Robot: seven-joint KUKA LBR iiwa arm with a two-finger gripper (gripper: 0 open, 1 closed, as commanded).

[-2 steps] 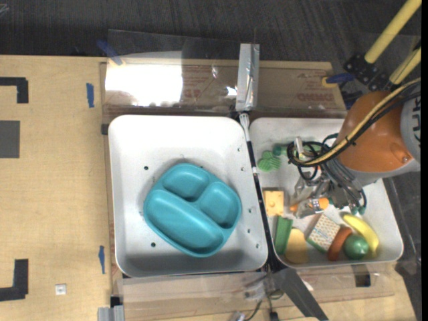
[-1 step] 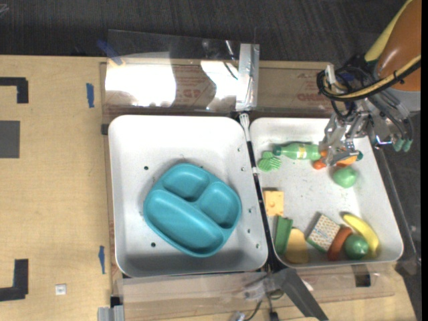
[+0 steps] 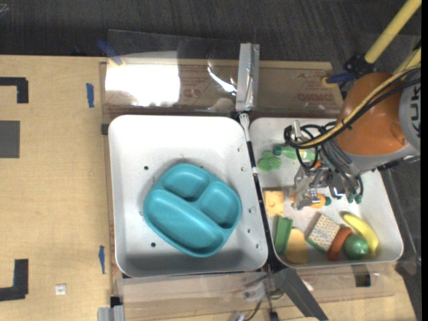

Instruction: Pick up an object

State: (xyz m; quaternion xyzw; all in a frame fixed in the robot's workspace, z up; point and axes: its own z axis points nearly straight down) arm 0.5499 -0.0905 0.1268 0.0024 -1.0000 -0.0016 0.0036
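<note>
My gripper (image 3: 306,196) is low inside the right bin (image 3: 391,246), near its middle, with the orange-banded wrist (image 3: 374,122) above and to the right of it. A small orange piece (image 3: 321,198) lies just right of the gripper tip. A yellow cheese wedge (image 3: 273,202) sits just left of it. Nearer the front lie a speckled tan block (image 3: 324,231), a banana (image 3: 362,227), a green ball (image 3: 356,247), a reddish piece (image 3: 339,239), a green vegetable (image 3: 283,231) and a yellow piece (image 3: 296,250). A green leafy toy (image 3: 271,160) lies at the back left.
The left bin (image 3: 127,146) holds a blue divided plate (image 3: 192,208). A ridge (image 3: 254,179) separates the two bins. Black and yellow cables (image 3: 314,138) hang over the back of the right bin. A clear plastic sheet (image 3: 200,79) lies behind the bins.
</note>
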